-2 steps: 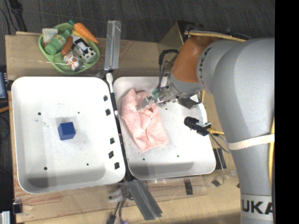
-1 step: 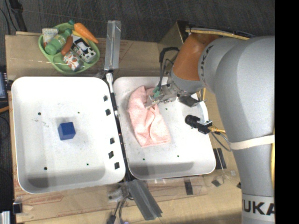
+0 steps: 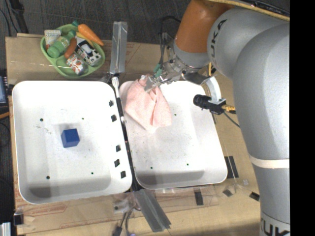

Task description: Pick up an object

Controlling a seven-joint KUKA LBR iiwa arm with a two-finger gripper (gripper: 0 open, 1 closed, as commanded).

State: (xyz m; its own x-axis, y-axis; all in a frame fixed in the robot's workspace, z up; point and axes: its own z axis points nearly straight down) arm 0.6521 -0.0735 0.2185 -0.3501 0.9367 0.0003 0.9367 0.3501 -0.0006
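Dark grey carpeted floor lies behind a tan wooden bench [image 3: 147, 50] that carries two shallow white bins side by side. From my remote station I log the following.

Left white plastic bin [image 3: 29, 132] — contains one small blue cube [image 3: 70, 137], sitting left of the bin's centre, well apart from every wall. A few dark dots mark the bin floor.

Right white plastic bin [image 3: 197, 151] — contains a crumpled pale pink cloth [image 3: 150, 107] in its upper left part, near the divider between the bins. The cloth's top corner is drawn up to a peak and the rest hangs and spreads down toward the bin floor.

Grey robot arm with an orange band above the wrist [image 3: 251, 58] — enters from the right and fills much of that side of the view. Its two-finger gripper [image 3: 156, 80] sits over the upper edge of the right bin, right at the raised peak of the pink cloth. I see the cloth's top corner bunched between the fingers, so I log the gripper as closed on the cloth. A short black cylindrical fitting [image 3: 209, 103] juts from the wrist, above the bin's right side.

Green plastic bowl [image 3: 49, 58] — stands on the bench above the left bin, outside both bins, heaped with toy food, including an orange toy carrot [image 3: 89, 33].

A grey metal bar [image 3: 118, 48] stands on the bench between the bowl and the gripper, in line with the divider.
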